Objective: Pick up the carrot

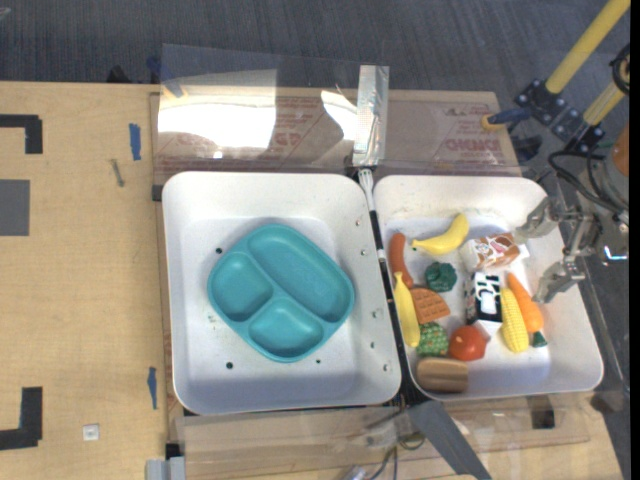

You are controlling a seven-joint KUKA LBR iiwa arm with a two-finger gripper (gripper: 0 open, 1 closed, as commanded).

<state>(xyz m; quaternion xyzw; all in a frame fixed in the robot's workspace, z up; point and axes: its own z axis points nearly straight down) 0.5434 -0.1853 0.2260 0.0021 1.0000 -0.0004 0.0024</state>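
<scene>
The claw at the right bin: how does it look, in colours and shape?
The claw is of bare silver-grey metal, thin and skeletal, with slender fingers built of small linked segments rather than solid pads. Dark cables loop behind it at the picture's right edge. No markings can be read on it at this size.

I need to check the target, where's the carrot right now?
The carrot lies in the right bin, toward its right side, tucked against the yellow corn cob, just below and left of the end effector.
</scene>
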